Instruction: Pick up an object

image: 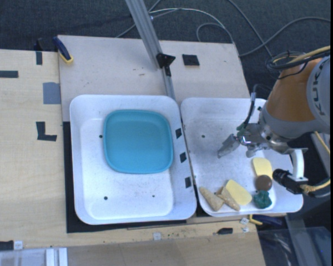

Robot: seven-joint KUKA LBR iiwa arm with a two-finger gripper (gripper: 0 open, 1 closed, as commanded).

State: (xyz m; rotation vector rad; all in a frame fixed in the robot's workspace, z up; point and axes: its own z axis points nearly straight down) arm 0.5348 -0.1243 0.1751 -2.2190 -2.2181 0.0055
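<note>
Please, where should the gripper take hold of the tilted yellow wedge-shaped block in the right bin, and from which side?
Probably from above, across the short width of the tilted yellow wedge-shaped block. Its upper-right edge faces bare floor of the right white bin, while the tan stick-shaped pieces lie against its lower-left side.

Well away from the gripper [228, 147], at the board's far corner, there's a blue-and-yellow clip thing [62, 50]. A grey metal post [147, 26] slants up behind it, pale cables [177, 9] loop beyond, and black tape patches [191, 60] sit nearer.
</note>
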